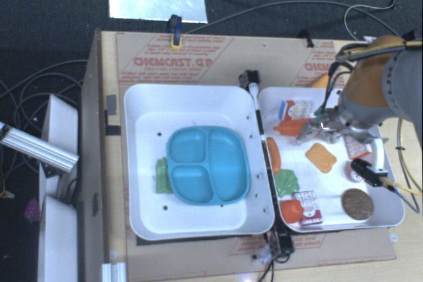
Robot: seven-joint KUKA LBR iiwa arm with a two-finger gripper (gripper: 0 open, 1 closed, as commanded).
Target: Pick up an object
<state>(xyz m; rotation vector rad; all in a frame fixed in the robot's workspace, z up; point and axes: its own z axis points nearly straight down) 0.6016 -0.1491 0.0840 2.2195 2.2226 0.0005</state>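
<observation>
My gripper (pixel 313 131) reaches down into the right bin (pixel 395 213) from the right, in its upper middle part. Its tip is beside a red piece (pixel 289 128) and just below a white carton with red and blue print (pixel 295 108). An orange square slab (pixel 321 157) lies right below the gripper. An orange carrot-like stick (pixel 273 154), a green piece (pixel 285 181), a red and white packet (pixel 306 207) and a brown round disc (pixel 357 204) also lie in this bin. I see nothing lifted.
The left bin (pixel 142 109) holds a blue divided plate (pixel 207 164) with a green piece (pixel 161 176) at its left edge. A black clip (pixel 250 79) sits where the bins meet. Cables (pixel 403 188) hang along the right bin's right rim.
</observation>
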